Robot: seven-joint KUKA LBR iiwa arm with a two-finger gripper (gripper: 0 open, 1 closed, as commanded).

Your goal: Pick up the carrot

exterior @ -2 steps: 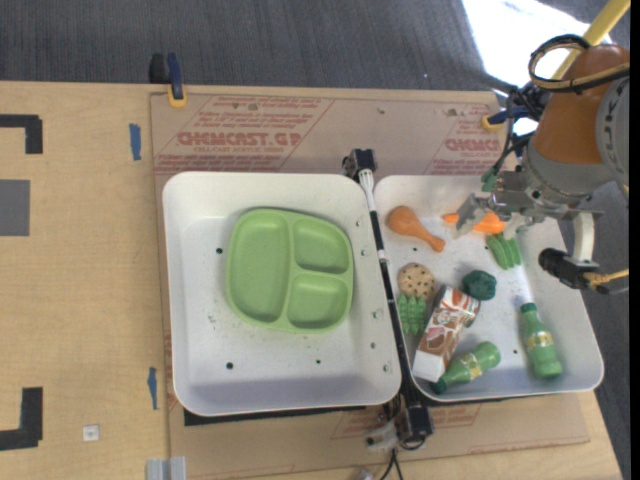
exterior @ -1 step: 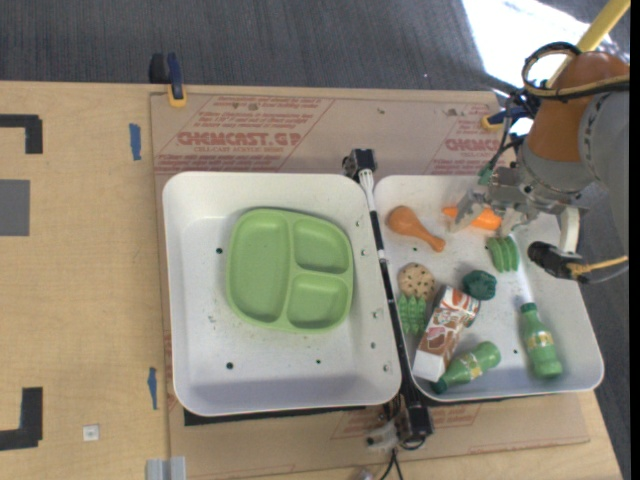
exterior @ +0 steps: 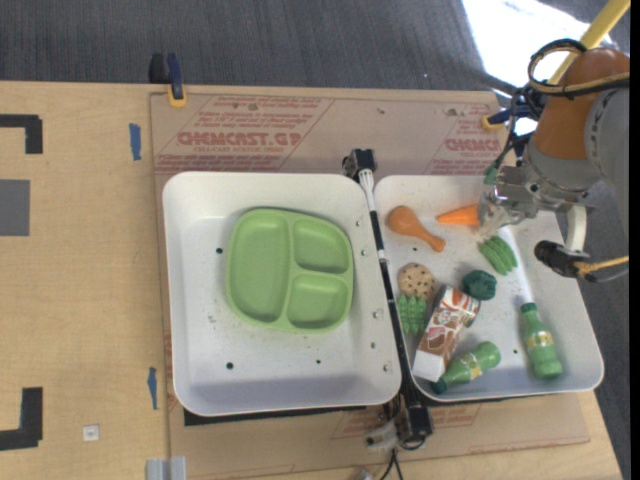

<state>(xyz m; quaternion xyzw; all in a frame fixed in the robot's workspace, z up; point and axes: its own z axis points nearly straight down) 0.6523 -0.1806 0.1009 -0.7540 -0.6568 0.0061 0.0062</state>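
Note:
The orange carrot point(exterior: 458, 216) lies near the back of the right bin point(exterior: 585, 363), its tip pointing left. My gripper point(exterior: 492, 216) hangs low over the bin at the carrot's right end, touching or almost touching it. The wrist hides that end of the carrot. The carrot still looks to be resting on the bin floor.
A toy drumstick point(exterior: 414, 227) lies left of the carrot and a green pickle point(exterior: 497, 255) just below the gripper. Further forward are a cookie point(exterior: 415, 280), a dark green vegetable point(exterior: 478, 284), a carton point(exterior: 449, 325) and two green bottles point(exterior: 541, 341). The left bin point(exterior: 190, 348) holds a green divided plate point(exterior: 290, 268).

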